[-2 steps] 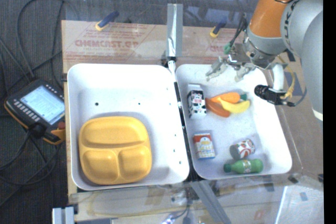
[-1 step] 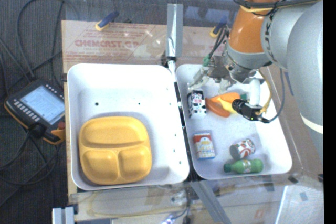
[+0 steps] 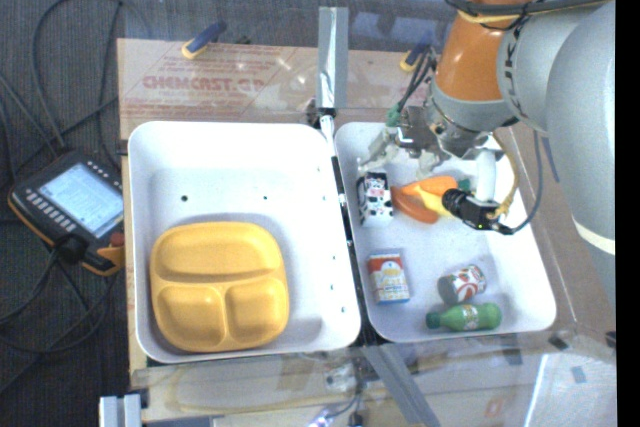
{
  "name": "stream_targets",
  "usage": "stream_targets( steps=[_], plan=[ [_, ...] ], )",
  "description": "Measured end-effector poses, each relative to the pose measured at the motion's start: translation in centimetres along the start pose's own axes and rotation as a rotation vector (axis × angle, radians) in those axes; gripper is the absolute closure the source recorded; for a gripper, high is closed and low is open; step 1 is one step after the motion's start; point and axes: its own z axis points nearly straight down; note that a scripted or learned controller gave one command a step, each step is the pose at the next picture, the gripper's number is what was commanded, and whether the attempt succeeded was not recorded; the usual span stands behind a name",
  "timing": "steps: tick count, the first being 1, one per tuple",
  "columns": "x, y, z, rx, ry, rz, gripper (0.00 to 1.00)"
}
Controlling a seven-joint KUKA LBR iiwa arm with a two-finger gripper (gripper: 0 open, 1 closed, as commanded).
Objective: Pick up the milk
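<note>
The milk [image 3: 375, 197] is a small carton with black and white cow patches, standing near the left wall of the right bin [image 3: 540, 290]. My gripper [image 3: 402, 149] hangs just behind and to the right of the carton, under the orange wrist band. It is open, and nothing is held between its fingers. The carton stands free of the gripper.
An orange object [image 3: 424, 199] lies right beside the milk. Toward the front of the right bin are a red box [image 3: 388, 277], a small can [image 3: 462, 283] and a green bottle [image 3: 463, 317]. The left bin [image 3: 230, 155] holds a yellow divided tray [image 3: 219, 285].
</note>
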Motion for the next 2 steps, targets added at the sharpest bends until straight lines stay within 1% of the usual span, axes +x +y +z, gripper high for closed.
stream_targets(
  steps=[1, 2],
  plan=[
    [-4.9, 0.9, 5.6, -0.011, 0.000, 0.040, 0.00],
    [0.0, 3.2, -0.1, -0.002, 0.000, -0.087, 0.00]
  ],
)
